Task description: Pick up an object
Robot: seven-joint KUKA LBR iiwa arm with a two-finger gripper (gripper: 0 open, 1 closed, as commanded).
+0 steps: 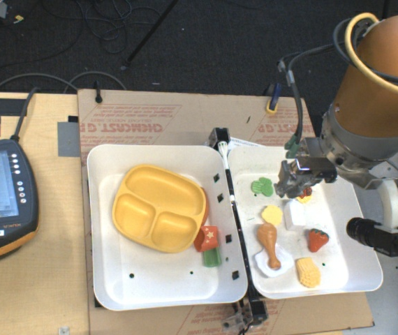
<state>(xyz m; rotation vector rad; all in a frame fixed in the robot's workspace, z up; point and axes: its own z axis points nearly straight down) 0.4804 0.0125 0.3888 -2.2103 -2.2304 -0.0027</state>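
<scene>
My gripper (293,185) hangs over the middle of the right bin (366,274), just above several toy foods. A green leafy piece (262,186) lies to its left. Below it sit a yellow piece (271,215) and a white block (296,216). A small red and yellow item (304,197) peeks out under the gripper. Toward the front lie a drumstick (269,243), a strawberry (318,239) and a corn cob (308,272). Nothing shows between the fingers.
The left bin (108,271) holds a yellow divided plate (158,207), a red piece (207,238) and a green block (211,258). A tablet-like pendant (0,194) lies at the far left on the bench. The arm's grey and orange body (366,96) looms over the right bin's far corner.
</scene>
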